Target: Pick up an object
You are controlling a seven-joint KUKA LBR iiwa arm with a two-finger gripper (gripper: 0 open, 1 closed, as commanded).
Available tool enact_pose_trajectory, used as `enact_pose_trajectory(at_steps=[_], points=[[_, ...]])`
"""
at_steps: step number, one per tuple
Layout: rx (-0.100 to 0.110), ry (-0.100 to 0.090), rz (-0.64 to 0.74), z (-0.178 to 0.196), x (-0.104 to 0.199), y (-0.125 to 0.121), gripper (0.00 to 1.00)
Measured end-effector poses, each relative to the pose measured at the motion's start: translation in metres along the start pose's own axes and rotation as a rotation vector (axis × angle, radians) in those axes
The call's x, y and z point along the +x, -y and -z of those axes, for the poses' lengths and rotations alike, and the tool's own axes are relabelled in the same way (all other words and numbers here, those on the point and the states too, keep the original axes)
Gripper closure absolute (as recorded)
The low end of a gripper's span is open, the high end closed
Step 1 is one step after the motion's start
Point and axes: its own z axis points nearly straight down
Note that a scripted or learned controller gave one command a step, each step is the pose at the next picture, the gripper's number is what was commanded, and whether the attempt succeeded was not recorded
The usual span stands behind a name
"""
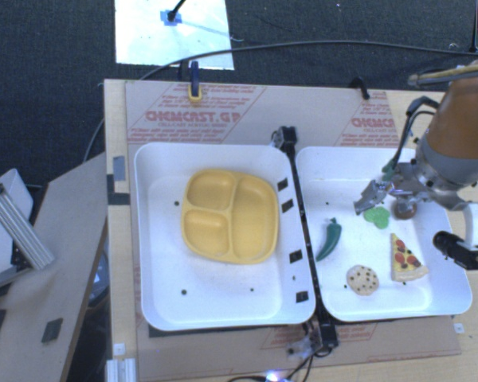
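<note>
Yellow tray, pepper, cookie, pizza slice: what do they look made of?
Yellow tray: likely moulded plastic, matte, with smooth rounded dividers.
Pepper: probably plastic or rubber toy, uniform dark green.
Cookie: toy, plastic or foam by its look; flat tan with dark dots.
Pizza slice: toy, likely plastic; flat painted colours. Too small to be sure.
</note>
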Motion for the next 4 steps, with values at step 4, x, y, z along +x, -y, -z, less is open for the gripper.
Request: enact_pose_trajectory(at_steps=[4], points=[[-0.011,0.001,0.0,-0.127,0.005,-0.004,0.0]])
